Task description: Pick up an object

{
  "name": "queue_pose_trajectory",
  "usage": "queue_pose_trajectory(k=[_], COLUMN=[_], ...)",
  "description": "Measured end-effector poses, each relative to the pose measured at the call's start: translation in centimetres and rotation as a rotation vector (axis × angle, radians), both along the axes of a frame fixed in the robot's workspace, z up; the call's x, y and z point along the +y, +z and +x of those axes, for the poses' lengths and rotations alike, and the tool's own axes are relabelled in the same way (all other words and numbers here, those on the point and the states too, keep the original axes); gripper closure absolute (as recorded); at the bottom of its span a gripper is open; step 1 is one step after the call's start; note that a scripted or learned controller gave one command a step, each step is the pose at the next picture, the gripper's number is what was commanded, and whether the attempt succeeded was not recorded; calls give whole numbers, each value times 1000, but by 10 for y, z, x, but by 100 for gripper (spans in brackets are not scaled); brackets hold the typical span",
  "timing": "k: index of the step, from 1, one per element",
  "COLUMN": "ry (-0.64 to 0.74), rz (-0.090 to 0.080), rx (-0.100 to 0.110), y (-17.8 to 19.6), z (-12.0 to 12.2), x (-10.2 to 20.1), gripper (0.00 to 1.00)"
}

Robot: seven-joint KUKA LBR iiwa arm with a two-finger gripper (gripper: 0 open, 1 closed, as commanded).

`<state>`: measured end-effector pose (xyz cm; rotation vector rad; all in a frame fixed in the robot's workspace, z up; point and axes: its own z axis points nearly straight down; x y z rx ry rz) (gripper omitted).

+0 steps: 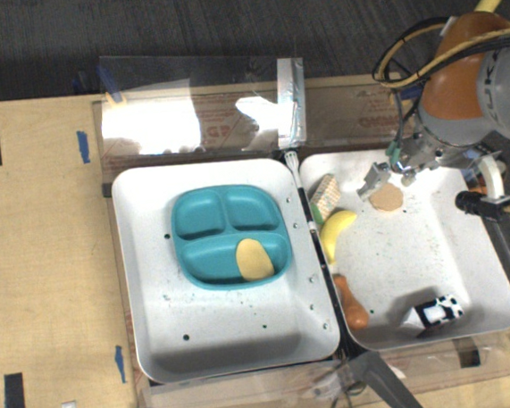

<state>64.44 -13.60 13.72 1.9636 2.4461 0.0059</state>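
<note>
On the bench (45, 264), the left bin (159, 324) holds a teal divided plate (225, 224) with a yellow oval piece (254, 260) in its lower compartment. The right bin (478, 285) carries a banana (337, 231) and a carrot-like orange piece (352, 306) by its left wall, a small black-and-white object (438, 312) near the front, and a tan round piece (386, 198) near the back. The gripper (394, 173) hangs just above that tan piece; whether its fingers are apart or together cannot be told. Nothing looks lifted, so the pick seems yet to be made.
</note>
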Motion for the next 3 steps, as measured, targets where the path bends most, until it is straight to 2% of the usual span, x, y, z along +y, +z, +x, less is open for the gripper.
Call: queue_pose_trajectory(k=[1,2,3], ry=[-215,-212,-324], rz=[1,0,1], rx=[4,0,2], y=[-51,-40,-51], z=[6,7,-37], x=[-18,-17,-14], gripper=[0,100,100])
